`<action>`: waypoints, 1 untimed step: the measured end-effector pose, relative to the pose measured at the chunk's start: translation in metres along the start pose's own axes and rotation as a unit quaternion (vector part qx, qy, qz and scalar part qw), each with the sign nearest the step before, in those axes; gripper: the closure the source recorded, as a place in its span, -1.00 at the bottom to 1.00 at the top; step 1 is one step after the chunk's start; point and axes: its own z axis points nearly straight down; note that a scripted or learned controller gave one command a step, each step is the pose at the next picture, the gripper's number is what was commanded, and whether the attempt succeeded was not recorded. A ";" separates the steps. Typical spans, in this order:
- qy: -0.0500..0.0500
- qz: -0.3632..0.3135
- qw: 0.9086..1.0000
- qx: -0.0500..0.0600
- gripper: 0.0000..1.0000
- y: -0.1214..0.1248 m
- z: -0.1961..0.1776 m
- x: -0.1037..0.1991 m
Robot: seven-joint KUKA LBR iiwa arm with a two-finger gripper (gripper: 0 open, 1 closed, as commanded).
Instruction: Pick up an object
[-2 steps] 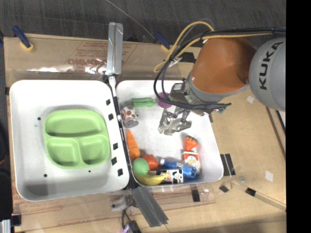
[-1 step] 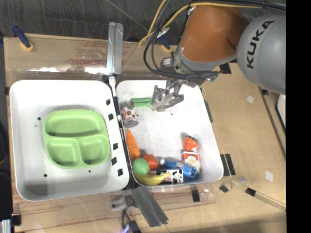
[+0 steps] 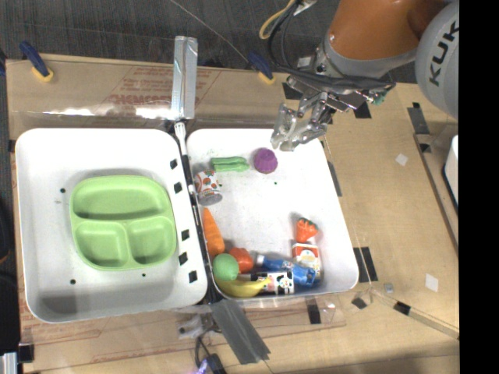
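The gripper (image 3: 290, 136) hangs over the right bin's (image 3: 331, 201) back edge, fingers slightly apart with nothing between them, probably lining up on the purple ball (image 3: 266, 160) just beside it.

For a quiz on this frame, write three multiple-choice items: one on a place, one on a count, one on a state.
1. Where does the purple ball lie?
A. in the right bin, near its far edge
B. on the green tray
C. on the bench outside the bins

2. How many compartments has the green tray?
A. two
B. three
C. five

3. Where is the gripper?
A. resting on the tray
B. down among the pile by the banana
C. above the right bin's far edge, nothing seen between its fingers

Answers:
1 A: the ball sits beside the green pickle in the right bin.
2 B: one long compartment and two small ones.
3 C: it hangs by the ball, the ball apart from it.
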 end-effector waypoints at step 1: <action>-0.001 -0.053 0.999 -0.001 1.00 -0.005 0.003 -0.011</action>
